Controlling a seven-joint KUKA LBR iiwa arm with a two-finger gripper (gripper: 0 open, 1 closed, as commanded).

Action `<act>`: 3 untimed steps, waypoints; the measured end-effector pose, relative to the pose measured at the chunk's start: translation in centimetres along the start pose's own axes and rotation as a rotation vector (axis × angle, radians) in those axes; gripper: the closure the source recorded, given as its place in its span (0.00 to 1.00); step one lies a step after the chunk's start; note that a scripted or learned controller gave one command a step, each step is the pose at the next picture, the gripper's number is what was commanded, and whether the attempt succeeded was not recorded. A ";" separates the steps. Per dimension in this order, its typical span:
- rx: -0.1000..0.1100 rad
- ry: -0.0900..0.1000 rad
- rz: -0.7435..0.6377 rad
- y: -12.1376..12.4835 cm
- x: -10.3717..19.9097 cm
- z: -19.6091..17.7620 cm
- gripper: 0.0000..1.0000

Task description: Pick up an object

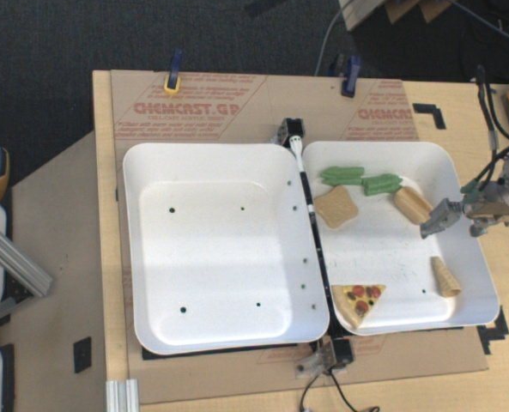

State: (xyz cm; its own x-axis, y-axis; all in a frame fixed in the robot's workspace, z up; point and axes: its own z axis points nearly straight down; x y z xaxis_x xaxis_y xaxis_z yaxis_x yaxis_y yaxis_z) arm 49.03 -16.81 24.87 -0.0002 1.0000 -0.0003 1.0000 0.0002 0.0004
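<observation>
While the two white bins are sitting side by side on the cardboard-covered bench [237, 101], the gripper [434, 221] is reaching in over the right edge of the right bin [447, 166], its grey tip pointing left and slightly down, just beside the lower end of a tan bread roll [412, 204]. Whether it is gripping anything I cannot tell; nothing is showing between its tips.

That roll is lying in the upper right part of the right bin, its long axis running diagonally from upper left to lower right. Two green pieces are lying end to end above it: one green piece [342, 176] running nearly left to right, the other green piece [381, 184] tilting slightly and touching the roll's upper end. A brown square slice [335, 207] is resting near the divider, turned like a diamond. A small tan cylinder [446, 276] is lying near the right wall, its axis running top to bottom with a slight lean. A pizza slice [360, 301] is sitting at the lower left corner, its point aiming downward.

The left bin [138, 230] is lying just beside the right one.
</observation>
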 end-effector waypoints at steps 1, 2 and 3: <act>0.005 0.002 0.004 -0.8 -5.1 5.6 0.00; 0.001 0.001 0.001 -0.7 -4.9 5.3 0.00; 0.009 0.004 0.002 -1.3 -5.3 13.6 0.00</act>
State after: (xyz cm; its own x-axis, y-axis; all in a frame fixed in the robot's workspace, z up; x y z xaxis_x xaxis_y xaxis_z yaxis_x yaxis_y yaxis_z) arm 47.72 -22.07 11.27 0.0014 1.0000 0.0042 1.0000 -0.0014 -0.0084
